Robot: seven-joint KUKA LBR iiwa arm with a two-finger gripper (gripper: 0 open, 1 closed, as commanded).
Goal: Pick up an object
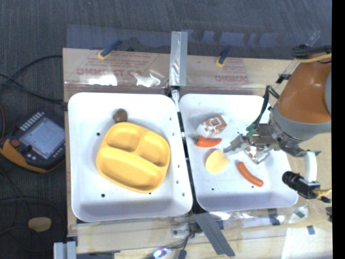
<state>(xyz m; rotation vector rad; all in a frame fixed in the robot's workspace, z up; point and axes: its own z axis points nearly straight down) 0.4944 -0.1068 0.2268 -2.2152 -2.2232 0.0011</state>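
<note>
Two shallow white bins sit side by side on the tabletop (75, 63), seen from above at a slant. The left bin (81, 193) holds a yellow divided tray (133, 156), lying tilted across its middle, and a small brown round object (119, 115) just beyond the tray's far edge, near touching it.

The right bin (280, 198) carries four loose items: a white-and-brown packet-like object (213, 125) toward the far left, an orange carrot-shaped piece (207, 142) just in front of it, a pale yellow rounded object (216, 162) near the middle, and an orange-red sausage shape (250, 174) lying slantwise closer to the near right.

The grey arm with its orange band (304, 93) reaches in from the right, its hand (254, 151) low over the right bin, between the yellow rounded object and the sausage shape and just above the latter. Something pale and shiny shows at the fingertips, but it is too small and blurred to tell whether it is a held object or part of the hand, and whether the fingers stand wide or narrow cannot be told.

Around the bins: a metal divider post (178, 58) rises at the far seam, two blue-and-yellow clips (109, 48) pin plastic sheeting along the back, and a control pendant (33, 139) with its cable lies on the floor to the left.
</note>
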